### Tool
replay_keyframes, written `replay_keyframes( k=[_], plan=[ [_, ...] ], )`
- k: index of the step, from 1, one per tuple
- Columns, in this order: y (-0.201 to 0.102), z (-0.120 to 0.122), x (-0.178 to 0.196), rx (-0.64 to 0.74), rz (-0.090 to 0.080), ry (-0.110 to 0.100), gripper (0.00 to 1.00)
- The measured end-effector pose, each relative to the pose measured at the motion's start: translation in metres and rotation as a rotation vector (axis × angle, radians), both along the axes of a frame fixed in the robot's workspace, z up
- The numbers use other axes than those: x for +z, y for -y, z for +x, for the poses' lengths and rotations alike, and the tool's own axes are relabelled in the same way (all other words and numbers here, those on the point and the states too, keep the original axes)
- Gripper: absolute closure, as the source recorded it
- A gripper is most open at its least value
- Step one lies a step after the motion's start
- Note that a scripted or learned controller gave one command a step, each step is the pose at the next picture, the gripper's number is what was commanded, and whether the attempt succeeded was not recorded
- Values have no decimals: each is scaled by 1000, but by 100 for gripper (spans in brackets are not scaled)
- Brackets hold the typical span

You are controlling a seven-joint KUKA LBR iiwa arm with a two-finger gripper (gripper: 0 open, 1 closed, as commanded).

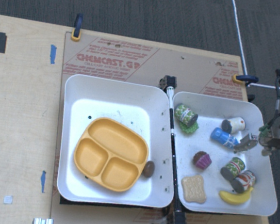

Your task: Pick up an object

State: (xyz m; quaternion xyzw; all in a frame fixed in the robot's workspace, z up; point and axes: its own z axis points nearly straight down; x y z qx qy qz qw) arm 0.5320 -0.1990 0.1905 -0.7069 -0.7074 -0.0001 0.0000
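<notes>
I see the gripper [252, 143] at the right bin's [267, 203] right edge, beside the blue can [224, 137]. The arm is cut off there, and I cannot tell the gripper's state.

Wooden bench [12, 131] bears printed board [136, 64]; two white bins [70, 124] [265, 198] atop.

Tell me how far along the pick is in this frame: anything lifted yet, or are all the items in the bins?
Nothing looks picked. The gripper sits low at the right bin's right side, beside the blue can, with no object visibly between its fingers. The banana, cracker and purple item lie on the bin floor. The yellow tray sits in the left bin. The grasp and the lift both remain.
</notes>
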Motion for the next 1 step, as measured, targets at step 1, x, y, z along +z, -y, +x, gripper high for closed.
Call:
replay_keyframes(
  k=[1],
  plan=[
    [-23, 53, -90, 1, -5, 14, 0]
  ],
)
